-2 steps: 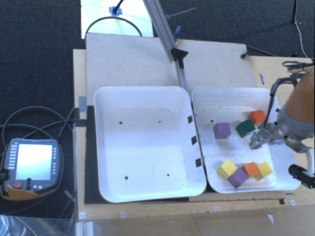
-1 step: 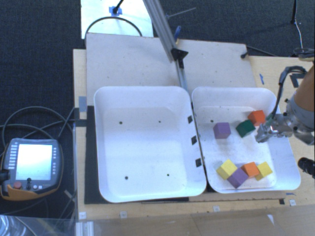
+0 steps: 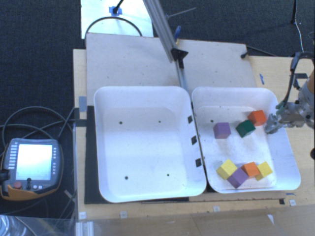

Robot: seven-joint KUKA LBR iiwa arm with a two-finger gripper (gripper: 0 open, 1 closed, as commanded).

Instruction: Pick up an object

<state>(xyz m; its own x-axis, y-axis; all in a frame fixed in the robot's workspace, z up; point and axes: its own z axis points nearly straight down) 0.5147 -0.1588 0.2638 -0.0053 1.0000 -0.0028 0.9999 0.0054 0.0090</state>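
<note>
While the pincer (image 3: 272, 124) hangs at the right bin's (image 3: 290, 176) far-right edge, hard to tell whether spread or pressed together; nothing visibly pinched. Best to aim for the closest pieces: the orange cube (image 3: 257, 117) and the green cube (image 3: 245, 128), touching each other just left of the tip. Better still the lone purple cube (image 3: 222, 130), standing apart with free sides. Wise to avoid the packed front cluster (image 3: 244, 171). Worth descending straight and centring before closing.
</note>
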